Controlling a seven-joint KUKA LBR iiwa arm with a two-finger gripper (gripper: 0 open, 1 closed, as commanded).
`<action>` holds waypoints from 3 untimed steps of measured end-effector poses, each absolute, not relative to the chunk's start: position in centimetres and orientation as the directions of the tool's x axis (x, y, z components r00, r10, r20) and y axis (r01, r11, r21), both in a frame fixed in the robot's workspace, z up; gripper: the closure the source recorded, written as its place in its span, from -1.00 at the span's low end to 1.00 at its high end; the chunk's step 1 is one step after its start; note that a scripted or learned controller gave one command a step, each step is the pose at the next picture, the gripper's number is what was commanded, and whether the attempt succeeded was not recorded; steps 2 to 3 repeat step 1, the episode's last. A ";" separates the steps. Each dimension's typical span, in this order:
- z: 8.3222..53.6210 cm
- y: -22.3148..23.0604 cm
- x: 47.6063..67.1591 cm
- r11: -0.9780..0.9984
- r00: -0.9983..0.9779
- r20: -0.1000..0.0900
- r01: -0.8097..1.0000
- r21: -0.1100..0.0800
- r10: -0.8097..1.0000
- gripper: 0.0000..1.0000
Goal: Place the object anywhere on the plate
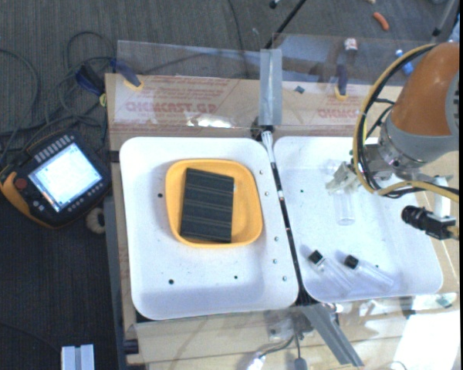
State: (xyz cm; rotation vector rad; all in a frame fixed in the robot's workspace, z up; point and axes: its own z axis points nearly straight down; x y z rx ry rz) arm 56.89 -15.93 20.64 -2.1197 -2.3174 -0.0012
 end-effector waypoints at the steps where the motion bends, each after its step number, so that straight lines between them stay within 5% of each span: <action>1: 20.6 -15.9 56.9 0.089 -0.089 0.001 0.996 0.000 0.996 -1.00; 3: 20.6 -15.9 56.9 0.089 -0.089 0.001 0.996 0.000 0.996 -1.00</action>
